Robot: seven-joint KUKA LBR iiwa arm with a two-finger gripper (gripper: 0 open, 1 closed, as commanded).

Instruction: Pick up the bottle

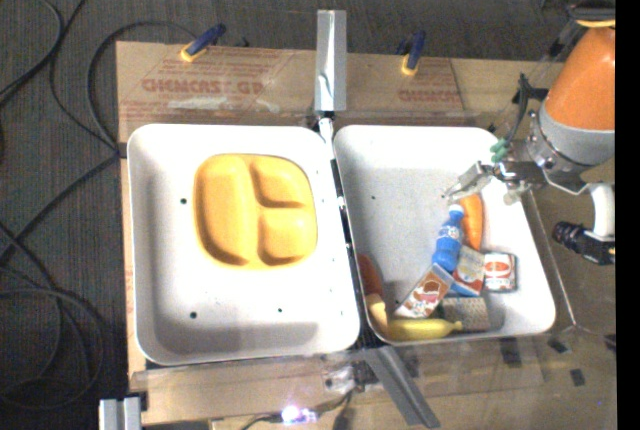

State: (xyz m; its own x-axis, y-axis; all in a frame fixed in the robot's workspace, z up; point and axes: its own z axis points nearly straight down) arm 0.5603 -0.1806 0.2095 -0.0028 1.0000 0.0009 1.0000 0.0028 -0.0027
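The bottle (447, 248) lies in the right bin (400, 168), slanted, with a blue and white label and its top end pointing up the view. My gripper (488, 184) hangs just beyond that top end, over the bin's right part. Its two fingers are spread apart, open, with nothing between them. The orange-banded arm comes in from the right edge.
An orange piece (473, 218) lies against the bottle's right side. Red and white packets (497, 270), a banana (420, 328) and a grey item (478, 314) crowd the bin's near right corner. A yellow divided tray (258, 208) sits in the left bin (160, 298).
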